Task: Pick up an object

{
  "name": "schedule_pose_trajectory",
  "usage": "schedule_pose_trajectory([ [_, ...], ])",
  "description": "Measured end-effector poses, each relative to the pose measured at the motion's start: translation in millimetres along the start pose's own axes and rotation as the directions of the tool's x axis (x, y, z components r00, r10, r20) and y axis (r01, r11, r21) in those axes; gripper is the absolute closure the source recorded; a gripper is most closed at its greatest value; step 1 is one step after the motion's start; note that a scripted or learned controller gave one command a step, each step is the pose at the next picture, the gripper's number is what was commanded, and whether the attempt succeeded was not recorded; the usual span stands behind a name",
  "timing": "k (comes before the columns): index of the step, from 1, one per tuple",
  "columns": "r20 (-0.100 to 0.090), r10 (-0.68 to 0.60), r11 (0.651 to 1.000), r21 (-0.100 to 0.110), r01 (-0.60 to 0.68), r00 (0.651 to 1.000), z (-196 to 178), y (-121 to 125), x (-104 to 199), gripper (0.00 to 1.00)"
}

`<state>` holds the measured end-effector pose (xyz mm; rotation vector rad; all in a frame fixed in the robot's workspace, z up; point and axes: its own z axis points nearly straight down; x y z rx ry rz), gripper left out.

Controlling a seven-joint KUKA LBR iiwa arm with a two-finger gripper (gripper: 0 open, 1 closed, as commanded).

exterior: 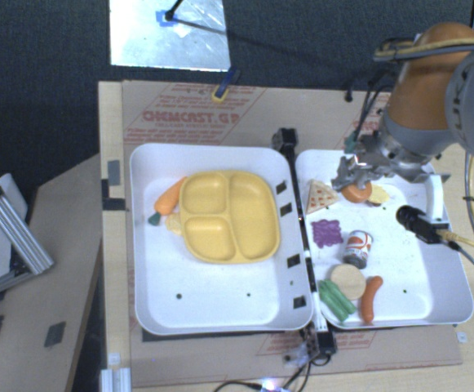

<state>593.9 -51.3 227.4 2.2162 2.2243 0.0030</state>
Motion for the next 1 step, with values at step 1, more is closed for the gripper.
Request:
schedule_pose_trajectory([
  [1,-0.001,-0.003,1.000,0.001,0.003,1.000,-6.7,2.6,10.3,1.00],
])
